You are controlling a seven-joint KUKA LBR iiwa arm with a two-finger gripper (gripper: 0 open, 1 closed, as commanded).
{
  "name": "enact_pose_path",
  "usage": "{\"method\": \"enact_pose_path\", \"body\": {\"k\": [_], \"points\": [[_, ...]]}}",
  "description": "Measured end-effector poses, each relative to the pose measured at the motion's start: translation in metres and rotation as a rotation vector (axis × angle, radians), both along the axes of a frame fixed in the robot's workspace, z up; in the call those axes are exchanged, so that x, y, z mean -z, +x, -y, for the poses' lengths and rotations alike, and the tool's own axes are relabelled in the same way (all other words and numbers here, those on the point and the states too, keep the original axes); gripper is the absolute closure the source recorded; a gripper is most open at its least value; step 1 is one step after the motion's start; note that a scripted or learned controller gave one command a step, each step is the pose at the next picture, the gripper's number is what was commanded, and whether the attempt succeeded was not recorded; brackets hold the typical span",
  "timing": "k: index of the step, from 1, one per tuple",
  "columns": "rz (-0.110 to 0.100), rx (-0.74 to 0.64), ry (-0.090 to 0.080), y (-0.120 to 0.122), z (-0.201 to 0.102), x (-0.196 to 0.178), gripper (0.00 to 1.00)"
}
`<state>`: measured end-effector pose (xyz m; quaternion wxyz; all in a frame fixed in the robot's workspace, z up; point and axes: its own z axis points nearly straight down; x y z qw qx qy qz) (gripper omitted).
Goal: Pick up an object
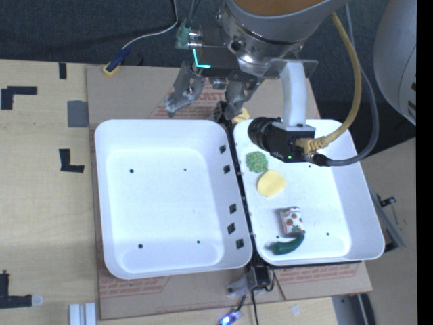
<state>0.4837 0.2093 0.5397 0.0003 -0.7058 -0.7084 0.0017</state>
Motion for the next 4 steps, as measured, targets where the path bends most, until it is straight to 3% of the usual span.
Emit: {"method": "enact_pose_path", "body": {"k": [1, 2, 3, 4], "points": [[0.000, -0.002, -0.001, 0.000, -0.001, -0.010, 1.00], [-0.001, -0.001, -0.001, 0.000, 0.000, -0.010, 0.00], [-0.002, -0.003, -0.001, 0.000, -0.001, -0.020, 1.00], [-0.003, -0.003, -0.001, 0.000, -0.001, -0.019, 0.00]]}}
